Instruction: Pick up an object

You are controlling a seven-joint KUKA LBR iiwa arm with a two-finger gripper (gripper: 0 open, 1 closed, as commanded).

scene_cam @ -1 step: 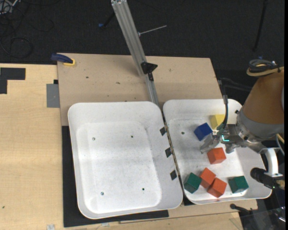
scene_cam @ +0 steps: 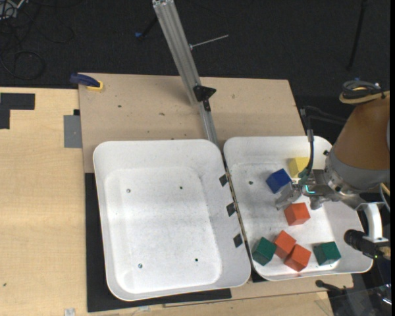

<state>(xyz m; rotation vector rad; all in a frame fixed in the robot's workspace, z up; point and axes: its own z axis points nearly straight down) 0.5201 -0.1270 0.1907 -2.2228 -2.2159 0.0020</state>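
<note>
The gripper [scene_cam: 301, 194] hangs low over the right bin [scene_cam: 250, 151], at its right side, with the grey arm [scene_cam: 362, 151] and its orange band reaching in from the right. Its fingers are too small and blurred to judge; I cannot tell whether they are spread or closed, and no block is seen between them.

Just below the gripper lies an orange-red block [scene_cam: 297, 213], roughly cubic with no clear long axis, its edges turned slightly off the bin's walls. A blue block [scene_cam: 277, 180] sits just to the gripper's left, also turned at an angle, and a yellow block [scene_cam: 298, 166] lies just above, partly hidden by the wrist.

Near the bin's front wall a cluster gathers: a dark green block [scene_cam: 264, 250], two orange-red blocks [scene_cam: 291, 250] touching each other, and a second green block [scene_cam: 326, 253] set a little apart to the right.

The left bin [scene_cam: 118, 151] lies alongside. No writing or labels can be read on anything.
</note>
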